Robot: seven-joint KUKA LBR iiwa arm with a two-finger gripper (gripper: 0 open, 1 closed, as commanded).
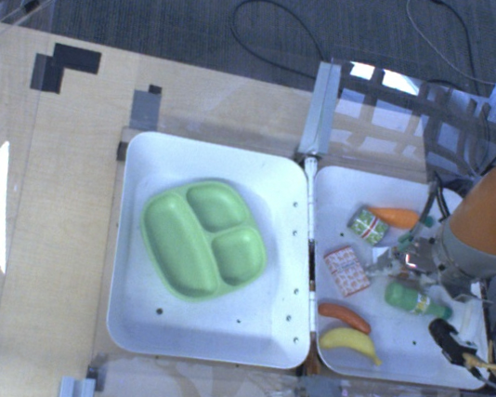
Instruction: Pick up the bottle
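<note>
The bottle (pixel 412 299) is green with a dark cap and lies on its side in the right bin (pixel 344 188), near that bin's right side. My gripper (pixel 410 259) hangs just above and behind the bottle, between it and the carrot. Nothing shows between its tips. The grey arm with its orange band (pixel 495 211) comes in from the right and covers the bin's far right part.
An orange carrot (pixel 396 216), a green can (pixel 368 226) and a red-checked packet (pixel 346 269) lie left of the gripper. A red sausage (pixel 344 314) and a banana (pixel 351 342) sit near the front edge. The left bin (pixel 125 314) bears a green divided plate (pixel 204 238).
</note>
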